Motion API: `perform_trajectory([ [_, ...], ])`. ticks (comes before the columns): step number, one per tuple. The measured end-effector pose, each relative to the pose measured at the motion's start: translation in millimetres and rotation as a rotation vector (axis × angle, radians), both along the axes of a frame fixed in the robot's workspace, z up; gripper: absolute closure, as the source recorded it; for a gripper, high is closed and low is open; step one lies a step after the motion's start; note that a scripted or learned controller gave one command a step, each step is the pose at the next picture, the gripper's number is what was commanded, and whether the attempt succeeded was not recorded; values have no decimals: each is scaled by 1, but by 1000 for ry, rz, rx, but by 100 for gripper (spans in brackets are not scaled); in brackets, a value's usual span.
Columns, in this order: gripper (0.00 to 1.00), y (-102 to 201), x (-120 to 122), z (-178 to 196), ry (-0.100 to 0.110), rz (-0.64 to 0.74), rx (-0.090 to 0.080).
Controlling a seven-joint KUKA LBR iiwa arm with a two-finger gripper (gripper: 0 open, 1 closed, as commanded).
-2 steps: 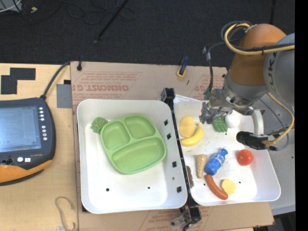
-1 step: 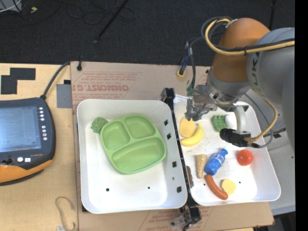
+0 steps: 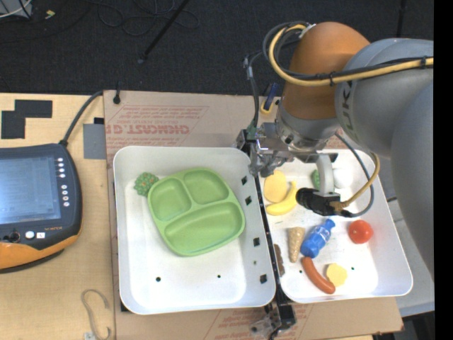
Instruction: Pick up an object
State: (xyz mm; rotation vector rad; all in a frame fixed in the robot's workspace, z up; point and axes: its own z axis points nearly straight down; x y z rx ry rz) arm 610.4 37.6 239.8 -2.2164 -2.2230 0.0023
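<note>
Two white bins (image 3: 127, 261); gripper (image 3: 272, 163) above yellow lemon (image 3: 276, 187)

Bins (image 3: 134, 261): white, both. Divided tray (image 3: 197, 211): light green. Broccoli (image 3: 145, 183): dk green. Lemon (image 3: 276, 187) & banana (image 3: 282, 207): yellow. Bottle (image 3: 316, 238): blue w/ white label. Tomato (image 3: 360, 231): red. Sausage (image 3: 318, 275): red-orange. Cone (image 3: 295, 244): tan. Arm (image 3: 382, 98): grey, orange band.
</note>
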Motion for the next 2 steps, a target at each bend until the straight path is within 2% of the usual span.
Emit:
perform_trajectory([
  [1,100,34,-4,-3,2,-1,0],
  [2,100,36,-3,-24,3,0,-2],
])
